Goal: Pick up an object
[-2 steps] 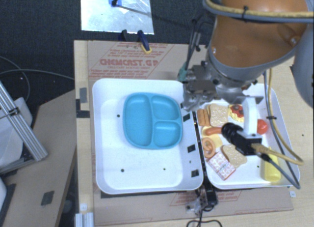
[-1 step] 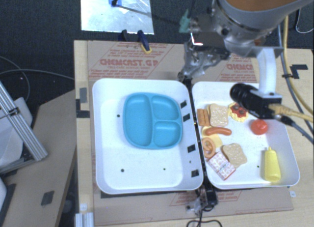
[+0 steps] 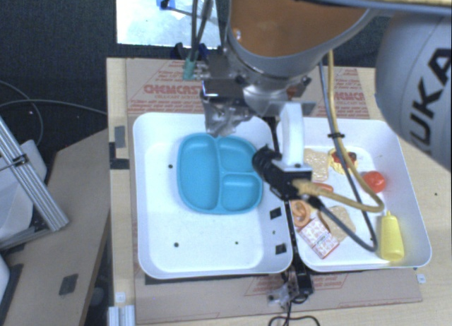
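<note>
My gripper point(image 3: 222, 124) hangs over the far side of the left bin point(image 3: 155, 204), its tip just above the far edge of a blue divided plate point(image 3: 215, 174). The plate lies flat in the middle of that bin. Nothing shows in the gripper. The right bin point(image 3: 415, 219) holds several small items: a yellow bottle point(image 3: 390, 236), a red piece point(image 3: 373, 180), a pretzel point(image 3: 301, 212), a red and white packet point(image 3: 320, 237) and a tan slice point(image 3: 318, 163). The arm's grey and orange body covers the top of the view.
A black fitting point(image 3: 272, 169) and cables point(image 3: 346, 201) from the arm cross the divide between the bins and trail over the right bin's items. Cardboard point(image 3: 162, 85) lies under both bins. A metal frame point(image 3: 28, 183) stands at the left.
</note>
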Controlling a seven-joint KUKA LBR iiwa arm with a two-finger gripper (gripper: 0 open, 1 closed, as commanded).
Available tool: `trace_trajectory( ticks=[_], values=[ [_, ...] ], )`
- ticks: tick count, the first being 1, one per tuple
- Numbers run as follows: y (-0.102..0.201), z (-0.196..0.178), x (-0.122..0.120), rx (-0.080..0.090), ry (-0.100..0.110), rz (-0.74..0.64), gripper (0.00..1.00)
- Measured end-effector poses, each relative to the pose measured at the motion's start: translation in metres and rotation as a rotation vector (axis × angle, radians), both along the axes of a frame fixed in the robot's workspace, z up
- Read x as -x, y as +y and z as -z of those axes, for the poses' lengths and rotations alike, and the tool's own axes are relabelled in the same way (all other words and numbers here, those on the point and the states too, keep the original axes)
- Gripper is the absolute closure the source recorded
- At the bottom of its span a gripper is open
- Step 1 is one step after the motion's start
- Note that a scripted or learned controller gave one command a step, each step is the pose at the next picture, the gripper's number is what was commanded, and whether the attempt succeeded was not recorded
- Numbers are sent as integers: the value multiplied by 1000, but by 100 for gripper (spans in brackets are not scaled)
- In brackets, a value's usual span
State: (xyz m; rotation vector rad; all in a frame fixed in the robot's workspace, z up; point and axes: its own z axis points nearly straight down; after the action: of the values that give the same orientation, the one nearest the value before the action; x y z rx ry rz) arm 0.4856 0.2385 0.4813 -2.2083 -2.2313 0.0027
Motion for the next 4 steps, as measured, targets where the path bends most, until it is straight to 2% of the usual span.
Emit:
trace_trajectory(
  ticks=[1,2,3,4],
  values=[
    [-5,184,0,6,9,10,100],
    [-5,278,-96,0,-8,12,100],
    [-3,218,-43,-2,-4,5,100],
    [-4,210,-45,-2,-4,8,100]
  ],
)
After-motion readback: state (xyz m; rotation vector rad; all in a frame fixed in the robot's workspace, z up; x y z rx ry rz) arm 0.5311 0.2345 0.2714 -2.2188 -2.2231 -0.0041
